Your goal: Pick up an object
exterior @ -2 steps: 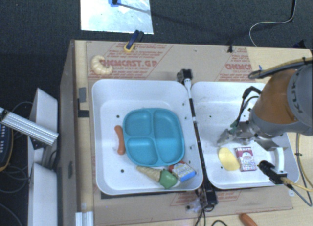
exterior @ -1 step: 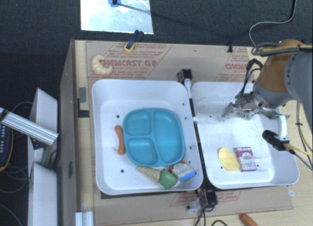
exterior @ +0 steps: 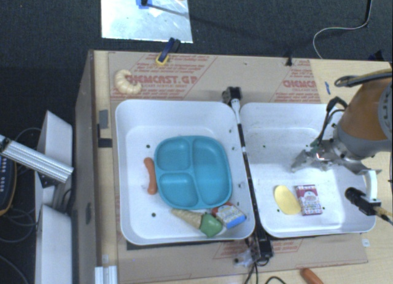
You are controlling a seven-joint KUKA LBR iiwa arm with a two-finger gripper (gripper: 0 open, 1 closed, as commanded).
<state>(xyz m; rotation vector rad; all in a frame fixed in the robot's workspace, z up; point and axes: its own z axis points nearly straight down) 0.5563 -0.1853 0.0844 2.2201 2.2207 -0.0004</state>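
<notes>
My tool (exterior: 316,157) hangs over the right bin (exterior: 270,123), toward its right half, with my grey arm and its orange band (exterior: 368,114) coming in from the right. From up here the metal parts at the tip blur together, so I cannot tell how far the tool is spread, and I see nothing caught in it. Below it, near the front of that bin, a yellow oval piece (exterior: 285,199) lies flat with a small red box (exterior: 307,199) just beside it on the right; both sit apart from my tool, closer to the front wall. The left bin (exterior: 132,153) holds a blue divided plate (exterior: 192,172) in the middle, an orange sausage-shaped toy (exterior: 150,175) just left of the plate, and a cluster at the plate's front edge: a cream cone shape (exterior: 187,216), a green block (exterior: 210,225) and a small blue-and-white packet (exterior: 231,215). On the surface behind the left bin lies a pale curled object (exterior: 126,81)
</notes>
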